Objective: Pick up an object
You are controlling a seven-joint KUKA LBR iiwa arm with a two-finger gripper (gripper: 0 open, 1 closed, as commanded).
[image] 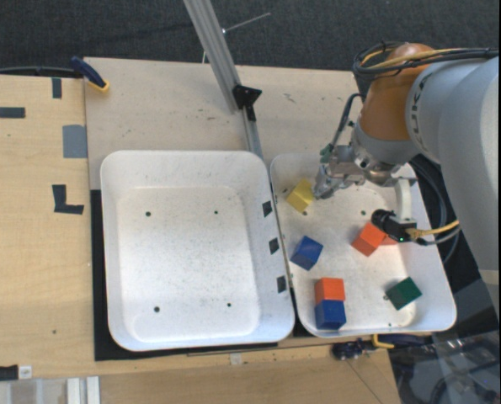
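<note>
Jaws (326,183) are positioned low in the right bin (435,310), just beside the yellow block (301,197) and on its right; whether they are released or clenched cannot be told from this view, and no block is seen between them. That yellow block is located near the bin's upper left corner, tilted, close to the wall shared with the left bin (115,175). A blue block (306,252) is found below it, apart from it. Further down, an orange block (329,289) is placed touching a second blue block (330,314) near the bin's lower rim. A second orange block (368,239) is seen to the right of centre, and a green block (403,293) lies near the lower right corner. Both bins are carried side by side on the tabletop (31,225). The grey arm (461,116), banded in orange, is extended in from the right.
</note>
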